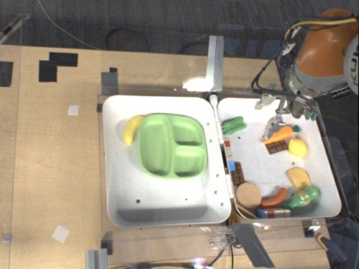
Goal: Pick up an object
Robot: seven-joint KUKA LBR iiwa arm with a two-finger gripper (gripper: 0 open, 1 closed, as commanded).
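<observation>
The end effector (276, 125) hovers just over the orange carrot (280, 133) in the right bin (331, 167); whether it is apart or together, I cannot tell. Best to descend straight, centring on the carrot, clear of the chocolate bar (275, 146) and lemon (297, 148) beside.

The banana (132, 130) near the left bin's (112, 167) far-left corner is partly hidden under the rim of the green divided tray (171, 144). In the right bin's (331, 172) near edge, a blue and silver item (273, 212) lies half covered by the red sausage-shaped toy (274, 197) and the green toy (304, 198); what it is cannot be told. The arm (328, 52) is cut off by the right edge.
</observation>
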